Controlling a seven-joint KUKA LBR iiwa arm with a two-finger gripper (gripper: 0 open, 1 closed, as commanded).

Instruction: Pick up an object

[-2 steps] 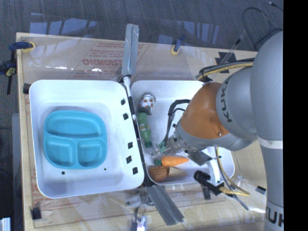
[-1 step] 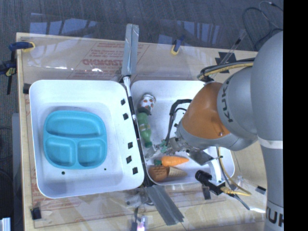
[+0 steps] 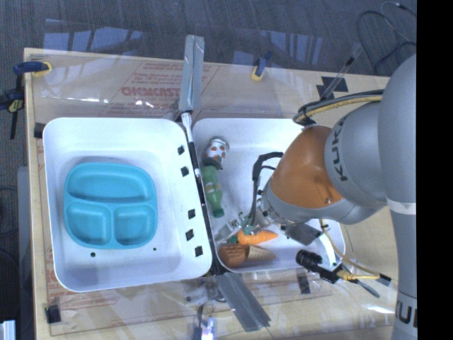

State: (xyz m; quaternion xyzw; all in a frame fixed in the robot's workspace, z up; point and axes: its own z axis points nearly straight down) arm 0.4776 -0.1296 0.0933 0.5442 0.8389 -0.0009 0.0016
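Arm (image 3: 333, 168) is down over the right bin (image 3: 311, 129), wrist bulk covering most of that bin's near half. Gripper (image 3: 249, 227) sits low just above the carrot (image 3: 258, 237); whether it's spread or closed I can't tell, the wrist hides the tips. Taking the carrot as landmark: it lies flat, long axis roughly across the bin, green top end toward the divider, near the bin's front wall. Touching or just in front of it is a brown block (image 3: 237, 253), looks like a bread or wafer toy. Up from the carrot along the divider lies a green bottle (image 3: 211, 190), and beyond that a small round face-like toy (image 3: 218, 148). Well left of the carrot, in the left bin (image 3: 56, 140), a blue tray (image 3: 110, 205) with three compartments. Nothing visibly between the jaws, so I'd call the grasp not yet confirmed. Handling guess: carrot is likely hollow plastic, light, stiff, smooth and tapered, so it'll tend to squirt out toward the thin end. Best to pinch across the thick half near the green top, jaws square to the long axis. Risks: brown block crowding one side, bin wall close by, carrot rolling when touched.
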